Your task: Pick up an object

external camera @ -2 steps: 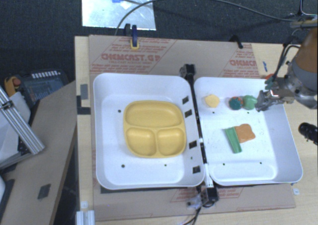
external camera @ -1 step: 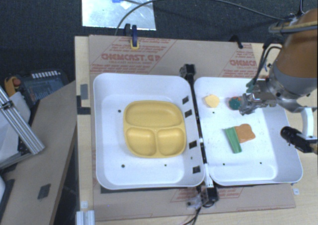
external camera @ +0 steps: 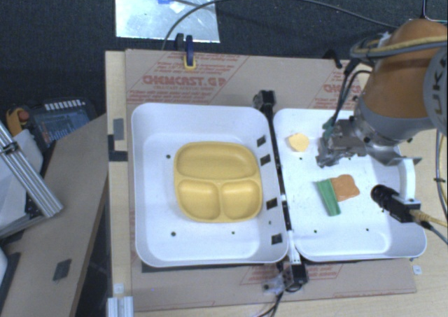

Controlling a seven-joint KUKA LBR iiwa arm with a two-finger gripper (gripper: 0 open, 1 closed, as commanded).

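Camera view, near to far:
left bin (external camera: 150,238): yellow divided tray (external camera: 217,181) lies in its middle
right bin (external camera: 364,238): green block (external camera: 327,196) touching orange piece (external camera: 344,187)
yellow chunk (external camera: 299,142): farther back, near divider
gripper (external camera: 330,149): above right bin between yellow chunk and orange piece, nothing seen held, opening cannot be told

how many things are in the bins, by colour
yellow: 2, the divided tray in the left bin and a small piece in the right bin
green: 1, a block
orange: 1, a flat piece
total: 4
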